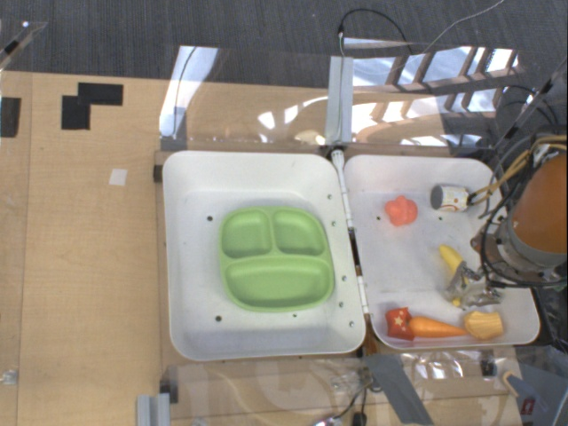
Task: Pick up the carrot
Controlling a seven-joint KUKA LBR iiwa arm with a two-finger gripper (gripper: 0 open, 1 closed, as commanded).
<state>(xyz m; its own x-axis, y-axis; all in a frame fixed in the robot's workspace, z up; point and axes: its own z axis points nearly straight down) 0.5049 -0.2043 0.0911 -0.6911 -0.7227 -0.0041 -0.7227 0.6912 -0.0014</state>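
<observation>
Carrot lies along near edge of right bin, touching red pepper at left end, yellow-orange lump at right. Tool hangs just above, beside yellow piece; grip state cannot be told. Green divided plate sits in left bin.

I see the arm at 3 o'clock: broad orange band over a grey collar | black and yellowish cables looped along its 9 o'clock side | gripper at its 7 o'clock end: small, silvery metal, detail too blurred, possibly bare screws
</observation>
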